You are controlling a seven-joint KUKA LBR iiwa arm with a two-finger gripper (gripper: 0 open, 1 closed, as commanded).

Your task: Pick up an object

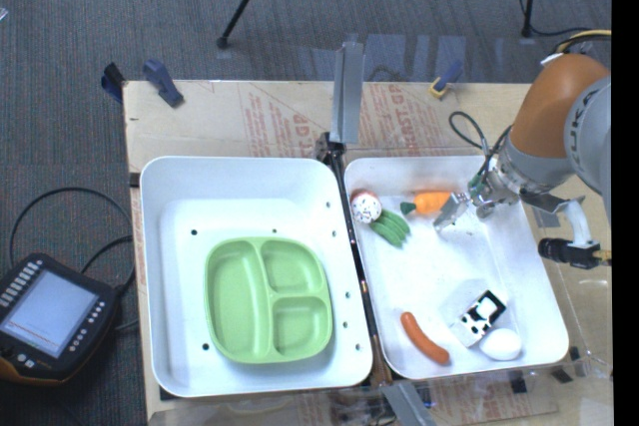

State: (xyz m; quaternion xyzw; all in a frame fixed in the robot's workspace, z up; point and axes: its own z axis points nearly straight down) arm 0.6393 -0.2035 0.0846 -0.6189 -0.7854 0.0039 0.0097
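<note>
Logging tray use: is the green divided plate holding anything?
Empty: the green divided plate shows three bare compartments, lying flat in the left bin.

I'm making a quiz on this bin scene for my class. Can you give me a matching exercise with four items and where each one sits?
Things:
1. green tray
2. carrot
3. sausage
4. white egg

Places:
A. right bin, near corner on the right
B. left bin
C. right bin, far side, beside the gripper
D. right bin, near edge, left of the cow-patterned toy

Pairs: 1-B, 2-C, 3-D, 4-A
</note>
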